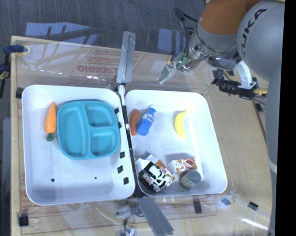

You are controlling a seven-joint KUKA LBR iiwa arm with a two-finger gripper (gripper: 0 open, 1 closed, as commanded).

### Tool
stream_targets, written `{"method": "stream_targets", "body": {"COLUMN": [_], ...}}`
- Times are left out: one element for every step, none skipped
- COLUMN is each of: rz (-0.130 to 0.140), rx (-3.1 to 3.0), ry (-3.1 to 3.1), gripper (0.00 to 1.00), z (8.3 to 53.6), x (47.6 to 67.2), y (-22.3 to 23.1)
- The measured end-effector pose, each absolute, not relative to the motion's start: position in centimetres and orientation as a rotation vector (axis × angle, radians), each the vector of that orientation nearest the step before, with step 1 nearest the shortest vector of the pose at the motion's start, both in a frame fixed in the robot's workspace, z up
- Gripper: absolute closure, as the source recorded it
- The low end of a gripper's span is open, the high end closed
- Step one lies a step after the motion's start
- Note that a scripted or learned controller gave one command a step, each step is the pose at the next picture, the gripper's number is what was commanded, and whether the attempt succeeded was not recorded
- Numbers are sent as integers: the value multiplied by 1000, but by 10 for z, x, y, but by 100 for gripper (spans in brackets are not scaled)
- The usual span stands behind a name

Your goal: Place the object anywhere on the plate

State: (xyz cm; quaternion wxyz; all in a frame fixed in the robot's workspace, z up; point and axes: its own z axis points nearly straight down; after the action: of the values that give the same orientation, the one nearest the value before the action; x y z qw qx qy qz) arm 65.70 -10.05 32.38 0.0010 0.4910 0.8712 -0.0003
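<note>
End effector (168, 73): above far rim of right bin (213, 142), jaw state indeterminable | Candidate object: banana (180, 124), right bin, apart from bottle (146, 121) | Handling: probably light, smooth, curved; grip across middle | Target: plate (87, 128), left bin (33, 159).

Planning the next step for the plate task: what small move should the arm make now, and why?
Probably bring the hand down toward the banana in the right bin. The hand hangs above the bin's far edge, and the blue plate in the left bin bears nothing. The banana lies apart from the other things.
</note>
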Motion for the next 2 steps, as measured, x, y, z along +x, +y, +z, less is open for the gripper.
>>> {"method": "stream_targets", "body": {"rz": [-4,-4], "rx": [1900,2503], "ry": [2506,1902], "gripper": [100,100], "z": [221,268], "x": [656,656], "y": [-92,-138]}}
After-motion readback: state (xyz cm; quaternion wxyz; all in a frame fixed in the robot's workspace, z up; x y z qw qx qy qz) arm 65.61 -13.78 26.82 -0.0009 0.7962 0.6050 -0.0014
